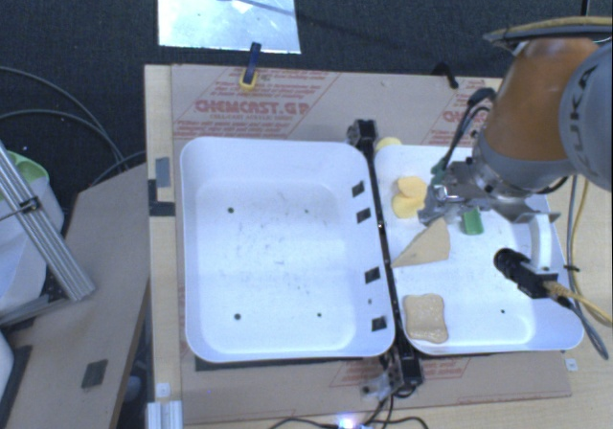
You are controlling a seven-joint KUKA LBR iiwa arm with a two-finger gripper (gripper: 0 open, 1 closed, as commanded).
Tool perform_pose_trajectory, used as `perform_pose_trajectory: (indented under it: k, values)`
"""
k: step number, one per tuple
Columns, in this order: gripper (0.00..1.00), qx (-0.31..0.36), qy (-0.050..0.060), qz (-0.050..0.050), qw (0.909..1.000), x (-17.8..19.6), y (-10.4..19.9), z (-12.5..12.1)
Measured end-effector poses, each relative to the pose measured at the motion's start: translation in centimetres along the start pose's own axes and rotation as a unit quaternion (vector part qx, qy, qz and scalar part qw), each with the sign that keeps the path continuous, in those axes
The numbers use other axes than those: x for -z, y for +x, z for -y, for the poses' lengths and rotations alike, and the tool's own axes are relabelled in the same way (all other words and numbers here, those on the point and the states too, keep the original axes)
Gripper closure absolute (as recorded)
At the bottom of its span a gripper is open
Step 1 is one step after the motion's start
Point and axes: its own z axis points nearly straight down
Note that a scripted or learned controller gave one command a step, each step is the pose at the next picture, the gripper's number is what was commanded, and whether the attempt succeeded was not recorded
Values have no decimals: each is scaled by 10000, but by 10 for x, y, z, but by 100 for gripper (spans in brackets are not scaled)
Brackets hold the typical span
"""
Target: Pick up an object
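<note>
Camera view: we find the gripper (446,199) over the right bin (498,322), wedge (424,248) just below-left; finger state, we cannot tell.

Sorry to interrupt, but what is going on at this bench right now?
The arm reaches in over the right bin, its gripper low beside a yellow piece and a tan wedge. A tan slab lies nearer the front. Nothing visibly sits in the gripper. The left bin is beside it.
</note>
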Motion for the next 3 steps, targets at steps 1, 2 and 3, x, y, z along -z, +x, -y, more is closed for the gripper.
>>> perform_pose_trajectory:
  k: [1,2,3]
  values:
    - [100,-7,-14,14,10000,20,-41,-22]
    - [100,-14,-45,39,10000,37,-138,-119]
    - [100,29,30,-7,10000,-9,-78,-79]
